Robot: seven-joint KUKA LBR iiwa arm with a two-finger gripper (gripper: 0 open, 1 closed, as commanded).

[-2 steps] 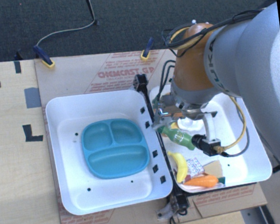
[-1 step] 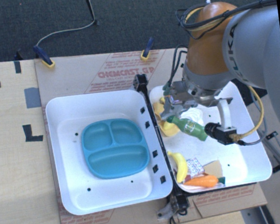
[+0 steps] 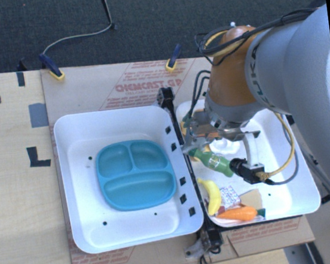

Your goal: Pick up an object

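Note:
My gripper (image 3: 200, 134) hangs low over the left side of the right bin (image 3: 293, 193), under the orange wrist band. Just below it lies a green bottle (image 3: 212, 159) with a yellow cap end, tilted toward the lower right. Whether the gripper touches the bottle cannot be told. A white object (image 3: 225, 146) sits beside the bottle, partly hidden by the arm. Nearer the front of the bin lie a yellow banana (image 3: 211, 194), a small patterned packet (image 3: 229, 196), a tan block (image 3: 252, 198) and an orange carrot (image 3: 241, 214).
The left bin (image 3: 73, 170) holds a blue divided plate (image 3: 136, 174). A black divider with clips (image 3: 177, 151) runs between the bins. The arm's bulk and its yellow cable (image 3: 288, 154) cover the back and right of the right bin.

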